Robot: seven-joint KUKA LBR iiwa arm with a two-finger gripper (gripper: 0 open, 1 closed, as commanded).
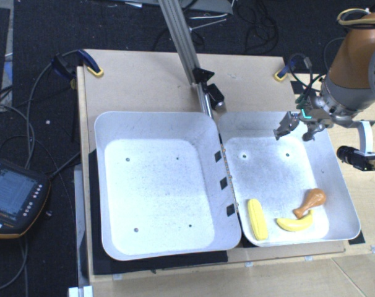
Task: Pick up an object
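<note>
Three toy foods lie in the right bin [268,166] near its front edge: a yellow corn cob [257,219], a yellow banana [294,224] and an orange-brown drumstick [309,202] just above the banana. My gripper [294,129] hangs over the bin's far right corner, well behind these objects. Its two dark fingers are spread apart with nothing between them.
The left bin [156,184] sits beside the right one, their rims meeting at the middle. A slanted metal pole [187,48] with a black clamp rises behind the bins. Yellow clamps hold the bench's far corners.
</note>
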